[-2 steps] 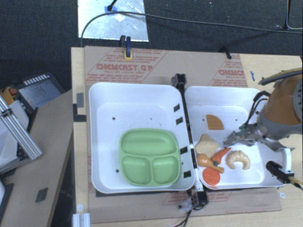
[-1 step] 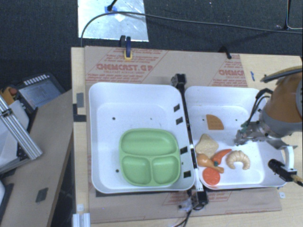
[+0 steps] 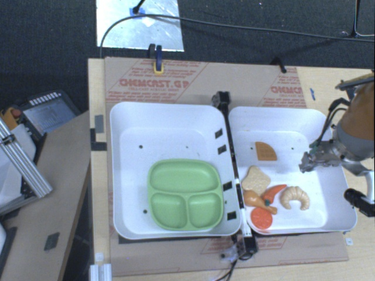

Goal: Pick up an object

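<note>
The claw, its opening impossible to tell, should drop squarely over the pale curved croissant near the right white bin's front edge before closing.

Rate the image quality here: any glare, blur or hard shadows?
Camera view: even, soft lighting; glare on the shiny metal sheet at the top; the white bins look bright but not blown out; the gripper is soft and slightly blurred; the food pieces throw only faint shadows.
</note>
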`<state>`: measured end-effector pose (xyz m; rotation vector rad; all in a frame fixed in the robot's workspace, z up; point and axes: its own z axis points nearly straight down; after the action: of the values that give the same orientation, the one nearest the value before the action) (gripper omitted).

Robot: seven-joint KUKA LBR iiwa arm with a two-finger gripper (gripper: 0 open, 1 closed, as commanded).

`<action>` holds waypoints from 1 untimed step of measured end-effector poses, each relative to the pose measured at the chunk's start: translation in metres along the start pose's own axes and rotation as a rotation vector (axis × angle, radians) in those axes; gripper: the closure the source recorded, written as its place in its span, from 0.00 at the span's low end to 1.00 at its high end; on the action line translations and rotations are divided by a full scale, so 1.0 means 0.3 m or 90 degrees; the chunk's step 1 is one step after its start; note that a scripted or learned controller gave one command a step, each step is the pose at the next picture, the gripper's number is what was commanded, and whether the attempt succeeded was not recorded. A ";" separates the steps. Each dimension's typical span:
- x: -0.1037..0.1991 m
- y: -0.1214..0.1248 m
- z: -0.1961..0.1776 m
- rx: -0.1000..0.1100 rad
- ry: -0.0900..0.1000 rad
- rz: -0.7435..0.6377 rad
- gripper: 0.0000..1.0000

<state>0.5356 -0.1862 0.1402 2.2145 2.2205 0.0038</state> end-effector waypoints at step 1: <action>-0.012 0.003 -0.147 0.000 0.000 0.000 1.00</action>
<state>0.5362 -0.1895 0.1842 2.2135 2.2207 0.0045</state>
